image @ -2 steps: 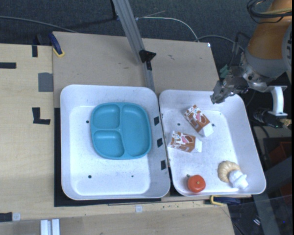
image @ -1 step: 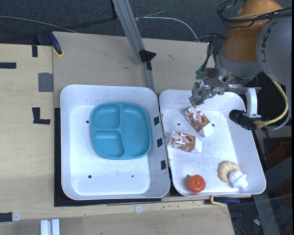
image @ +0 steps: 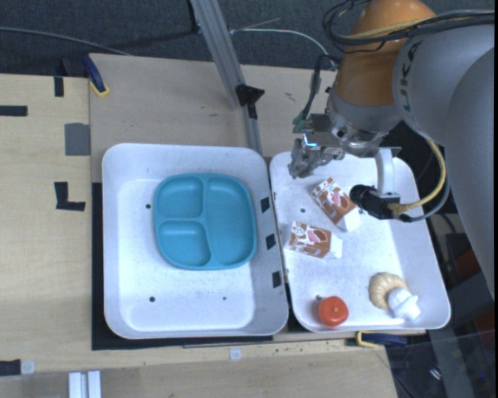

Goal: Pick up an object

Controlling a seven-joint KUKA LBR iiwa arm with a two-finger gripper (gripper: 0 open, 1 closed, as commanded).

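My gripper [image: 303, 166] hangs over the far left corner of the right bin [image: 423, 247], with nothing visible between its fingers. Just right of it and a little nearer lies a brown and white snack packet [image: 335, 203]. A second packet [image: 312, 240] lies nearer still, towards the bin's left wall. Near the front edge sit a red tomato-like toy [image: 333, 310] and a tan croissant-shaped toy with a white end [image: 392, 293].
The left bin [image: 124, 247] holds a teal divided plate [image: 205, 220]. A metal pole [image: 224, 48] slants down to the gap between the bins. A black and yellow cable fitting [image: 382, 202] hangs over the right bin's far side.
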